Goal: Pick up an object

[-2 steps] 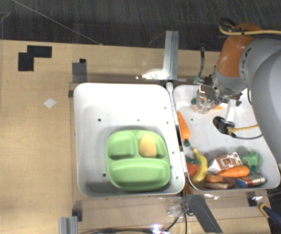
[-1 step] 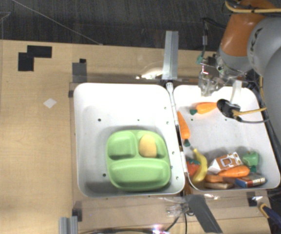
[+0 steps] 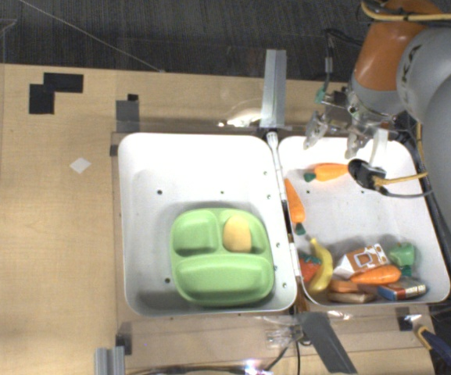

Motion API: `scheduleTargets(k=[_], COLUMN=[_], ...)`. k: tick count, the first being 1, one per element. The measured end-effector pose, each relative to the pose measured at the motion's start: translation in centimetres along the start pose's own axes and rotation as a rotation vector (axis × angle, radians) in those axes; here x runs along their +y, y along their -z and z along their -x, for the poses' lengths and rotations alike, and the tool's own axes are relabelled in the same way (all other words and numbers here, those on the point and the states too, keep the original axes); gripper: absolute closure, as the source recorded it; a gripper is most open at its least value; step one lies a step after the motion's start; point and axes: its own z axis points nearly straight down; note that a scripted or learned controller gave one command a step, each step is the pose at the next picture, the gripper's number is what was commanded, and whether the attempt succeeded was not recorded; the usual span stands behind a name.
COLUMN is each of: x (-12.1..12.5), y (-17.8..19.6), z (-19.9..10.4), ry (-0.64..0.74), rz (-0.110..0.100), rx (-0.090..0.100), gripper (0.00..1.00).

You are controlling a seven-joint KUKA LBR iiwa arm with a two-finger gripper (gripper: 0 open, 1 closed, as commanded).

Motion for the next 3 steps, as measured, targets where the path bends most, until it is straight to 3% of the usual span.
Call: scheduleTargets(k=[1,2,3], x=[0.6,-4.0,-3.7], y=[-7.3,-9.7,-8.3], z=[3.7,4.6,4.2], ry=[0.033,0.030,0.031], rz=[-0.002,0.006,0.013], rx=[-0.001,0.001,0.006], gripper=[0.00,0.00,1.00])
